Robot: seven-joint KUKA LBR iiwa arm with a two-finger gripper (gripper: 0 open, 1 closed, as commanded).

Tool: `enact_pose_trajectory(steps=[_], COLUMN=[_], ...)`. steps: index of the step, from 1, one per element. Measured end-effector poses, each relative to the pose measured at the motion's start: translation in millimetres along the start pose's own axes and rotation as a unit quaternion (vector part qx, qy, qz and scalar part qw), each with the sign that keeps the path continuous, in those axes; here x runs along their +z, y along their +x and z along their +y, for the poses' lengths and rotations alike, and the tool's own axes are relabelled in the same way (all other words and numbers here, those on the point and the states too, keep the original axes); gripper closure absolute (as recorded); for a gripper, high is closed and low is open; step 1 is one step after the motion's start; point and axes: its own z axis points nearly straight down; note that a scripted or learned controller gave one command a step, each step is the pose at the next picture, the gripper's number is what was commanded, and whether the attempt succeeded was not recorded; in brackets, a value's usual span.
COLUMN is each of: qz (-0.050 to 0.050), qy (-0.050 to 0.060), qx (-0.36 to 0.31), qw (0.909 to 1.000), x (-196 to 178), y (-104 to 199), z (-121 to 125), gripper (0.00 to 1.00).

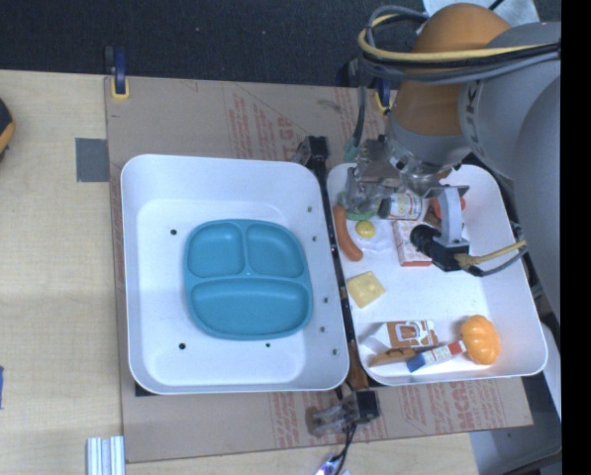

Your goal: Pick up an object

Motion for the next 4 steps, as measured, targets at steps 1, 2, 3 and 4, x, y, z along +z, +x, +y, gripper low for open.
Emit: enact_pose_trajectory(steps=[1,2,3,4], qz=[0.000,0.000,0.001,0.000], qy=[0.000,-0.003,0.000,0.000], qx=[-0.001,0.005,0.001,0.005], qw=[1.0000,1.0000,1.0000,1.0000], x=[0.1,10.4,10.7,10.8], y=[0.0,-29.8,25.8,-21.3], z=[0.0,32.1,5.8,-4.7], gripper=[0.00,0.00,0.00,0.00])
